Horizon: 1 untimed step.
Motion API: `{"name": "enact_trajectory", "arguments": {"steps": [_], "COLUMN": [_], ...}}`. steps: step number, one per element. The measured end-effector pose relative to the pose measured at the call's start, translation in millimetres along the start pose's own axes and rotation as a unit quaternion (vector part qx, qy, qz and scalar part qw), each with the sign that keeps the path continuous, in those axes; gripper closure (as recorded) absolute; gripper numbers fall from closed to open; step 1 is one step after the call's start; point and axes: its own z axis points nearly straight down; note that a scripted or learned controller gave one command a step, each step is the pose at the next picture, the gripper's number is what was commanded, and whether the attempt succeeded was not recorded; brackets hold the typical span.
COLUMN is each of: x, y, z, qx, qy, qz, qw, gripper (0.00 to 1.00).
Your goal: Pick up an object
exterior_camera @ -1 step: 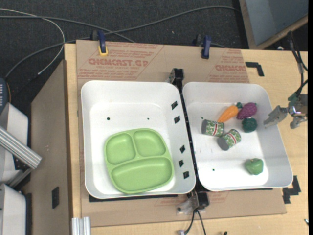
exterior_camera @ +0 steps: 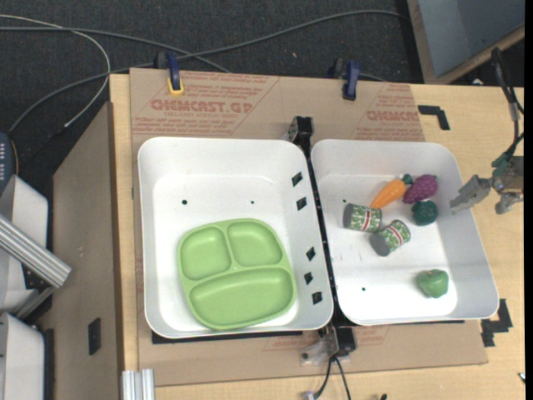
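The right bin point(exterior_camera: 466, 261) holds several small toys. An orange carrot point(exterior_camera: 388, 193) lies beside a purple toy point(exterior_camera: 422, 187), with a dark green toy point(exterior_camera: 425, 212) just below them. Two small patterned cans point(exterior_camera: 362, 217) point(exterior_camera: 391, 237) lie on their sides near the bin's middle. A light green pepper point(exterior_camera: 432, 283) sits alone near the front right corner. My gripper point(exterior_camera: 485, 200) hangs over the bin's right rim, to the right of the purple and dark green toys. It is open, with nothing between its fingers.
The left bin point(exterior_camera: 166, 173) holds a green divided plate point(exterior_camera: 237, 272) in its front half. A black divider with clips point(exterior_camera: 310, 223) runs between the bins. Brown cardboard point(exterior_camera: 250, 98) lies under both, held by clamps at the back edge.
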Motion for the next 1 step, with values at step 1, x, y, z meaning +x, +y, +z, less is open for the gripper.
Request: {"name": "enact_trajectory", "arguments": {"steps": [1], "x": [4.6], "y": [-0.9], "z": [42.9], "qx": [0.002], "qy": [0.001], "qz": [0.000], "qw": [1.0000], "gripper": [0.00]}}
